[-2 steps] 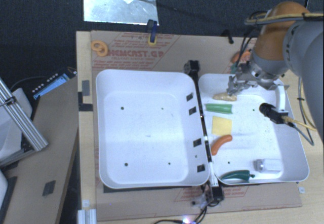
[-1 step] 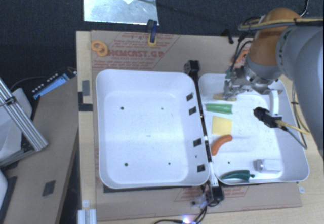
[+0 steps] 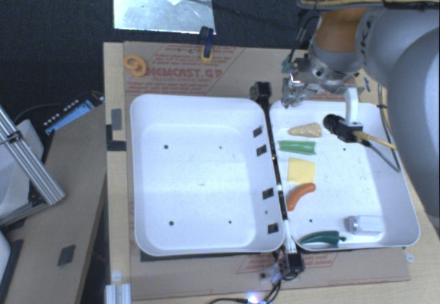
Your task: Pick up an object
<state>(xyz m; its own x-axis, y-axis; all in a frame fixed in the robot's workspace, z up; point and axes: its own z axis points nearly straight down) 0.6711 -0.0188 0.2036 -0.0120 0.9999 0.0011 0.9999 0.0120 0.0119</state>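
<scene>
Claw (image 3: 294, 93) first: seeing it hanging at the end of the grey arm (image 3: 405, 48), just below the orange band (image 3: 347, 3), over the far left corner of the right bin (image 3: 347, 182). Not managing to tell from this angle whether wide or narrow. Finding it a little apart from the nearest piece.

Seeing the things to pick all lying in the right bin, mostly along its left side. Starting nearest the claw: spotting a tan wedge (image 3: 305, 131), lying flat. Noting on the near side of it a green strip (image 3: 297, 147), lying crosswise, close to the wedge but apart from it. Finding next a yellow square (image 3: 301, 170), flat on the floor of the bin, just beside the strip. Seeing after that an orange sausage (image 3: 300, 195), slightly curved, its left end resting near the bin's left wall. Spotting at the near rim a green-handled tool (image 3: 322, 239) and, to its right near the front right corner, a small clear block (image 3: 363, 224).

Seeing the left bin (image 3: 199, 172) sitting right beside the right one, rims meeting. Noticing on the bench (image 3: 240, 69) beyond it an orange ring (image 3: 135, 65) and a yellow clip (image 3: 206, 48).
</scene>
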